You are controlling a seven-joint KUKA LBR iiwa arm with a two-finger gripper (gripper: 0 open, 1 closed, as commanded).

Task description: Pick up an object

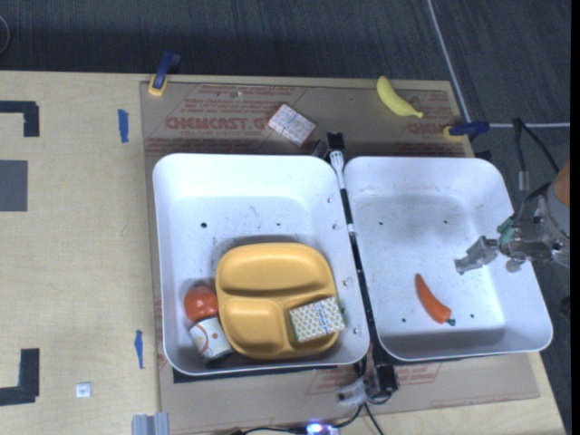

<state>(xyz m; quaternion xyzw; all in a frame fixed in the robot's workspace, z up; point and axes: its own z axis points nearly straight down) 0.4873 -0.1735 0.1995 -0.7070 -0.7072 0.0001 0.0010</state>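
A small orange chili point(433, 299) lies in the right bin point(408, 188), near the bin's front edge and a bit right of the middle. It is long and thin. Its long side runs from back-left to front-right, and the green stem end points toward the front right corner.

The gripper point(475, 257) is over the right side of the same bin, near the right wall. The chili is apart from it, a little to the front and left. Nothing is seen between its fingers. The gripper is small and blurry, so I cannot tell how wide it is. The arm behind it is cut off by the picture's edge.
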